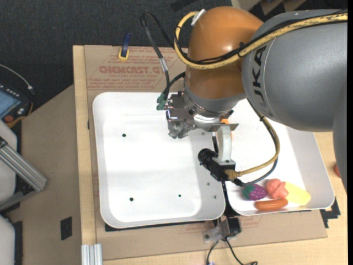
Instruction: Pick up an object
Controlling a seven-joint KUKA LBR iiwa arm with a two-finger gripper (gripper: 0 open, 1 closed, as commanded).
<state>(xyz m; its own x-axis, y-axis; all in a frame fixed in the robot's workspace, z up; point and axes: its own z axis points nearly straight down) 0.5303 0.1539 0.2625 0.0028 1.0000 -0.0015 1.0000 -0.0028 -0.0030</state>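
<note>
My gripper (177, 127) hangs low over the far right part of the left white bin (138, 170), under the big orange wrist band. No object shows between or beside its tips. The toy items lie in the near corner of the right bin (322, 175): a purple bunch of grapes (255, 192), a pink piece (276, 187), a yellow piece (298, 195) and an orange-red sausage-shaped piece (270, 205). They sit well to the right of and nearer than the gripper. The arm hides most of the right bin.
The two bins rest on a brown cardboard sheet (132, 65) on the bench. A ridge (223, 189) where the bin walls meet separates them. A small blue and yellow clip (125, 47) sits at the cardboard's far edge.
</note>
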